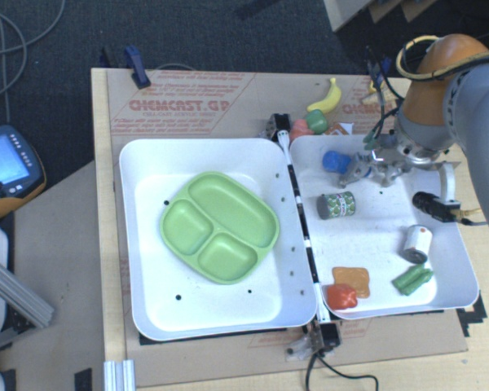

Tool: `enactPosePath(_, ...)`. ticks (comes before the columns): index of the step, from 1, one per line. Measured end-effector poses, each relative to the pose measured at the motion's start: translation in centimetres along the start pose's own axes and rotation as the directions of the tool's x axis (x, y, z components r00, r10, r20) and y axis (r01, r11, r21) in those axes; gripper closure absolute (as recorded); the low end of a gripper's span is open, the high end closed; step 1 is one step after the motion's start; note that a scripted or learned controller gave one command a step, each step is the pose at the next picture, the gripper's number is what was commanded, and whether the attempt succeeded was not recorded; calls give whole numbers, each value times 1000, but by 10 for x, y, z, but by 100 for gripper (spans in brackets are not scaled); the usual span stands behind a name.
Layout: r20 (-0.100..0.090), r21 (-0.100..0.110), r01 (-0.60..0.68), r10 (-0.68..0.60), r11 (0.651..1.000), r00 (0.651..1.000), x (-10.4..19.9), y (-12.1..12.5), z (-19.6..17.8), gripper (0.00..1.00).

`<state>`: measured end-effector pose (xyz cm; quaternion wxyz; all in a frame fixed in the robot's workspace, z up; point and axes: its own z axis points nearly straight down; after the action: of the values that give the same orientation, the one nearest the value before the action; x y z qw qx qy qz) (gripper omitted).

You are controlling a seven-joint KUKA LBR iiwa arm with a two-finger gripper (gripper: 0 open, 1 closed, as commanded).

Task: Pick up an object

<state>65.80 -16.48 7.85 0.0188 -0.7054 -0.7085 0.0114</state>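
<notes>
nearest the lower edge of the frame, a red and orange toy (pixel 347 288) lies at the bottom of the right bin (pixel 452 296), with a green piece (pixel 411 279) and a white cylinder (pixel 417 243) to its right. higher up in that bin a green-labelled can (pixel 337 205) lies on its side below a blue object (pixel 336 162), and the pincer (pixel 376 169) hangs just right of the blue object at the upper right, though i cannot tell its state. at centre left, the left bin (pixel 147 296) holds a green divided plate (pixel 219 226), while a yellow banana (pixel 327 98) rests on the tabletop (pixel 187 104) above the right bin.

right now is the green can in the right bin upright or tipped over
Tipped over. The green can lies on its side on the right bin floor, its long side showing.
</notes>
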Motion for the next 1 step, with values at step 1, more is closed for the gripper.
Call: enactPosePath(1, 8, -36, -11, 11, 999, 1000, -49, -79, -3, 0)
